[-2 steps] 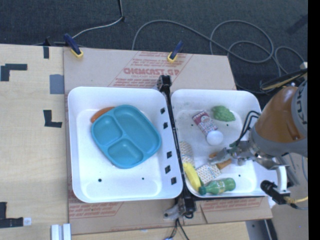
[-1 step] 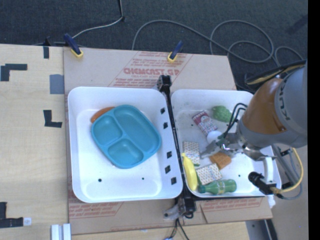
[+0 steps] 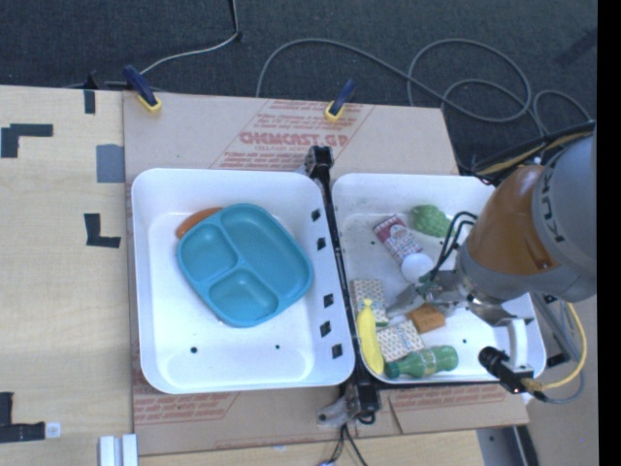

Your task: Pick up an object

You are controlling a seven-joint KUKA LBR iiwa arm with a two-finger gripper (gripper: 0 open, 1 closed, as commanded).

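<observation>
While the jaws [image 3: 415,302] sit low in the right bin [image 3: 466,190] over the orange block [image 3: 425,318], can't tell their state.

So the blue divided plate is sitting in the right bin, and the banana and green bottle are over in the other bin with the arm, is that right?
Not quite. The camera view shows the blue divided plate in the left bin, not the right. The banana and green bottle do lie in the other bin, the right one, where the arm reaches in.

I see the right bin [image 3: 505,357] cluttered: a banana [image 3: 368,336] on end at 7 o'clock, a green bottle [image 3: 423,362] lying at 6, a white ball [image 3: 416,265] mid-bin. A red-white packet [image 3: 395,237] sits at 11, a green lump [image 3: 431,220] at 12.
</observation>
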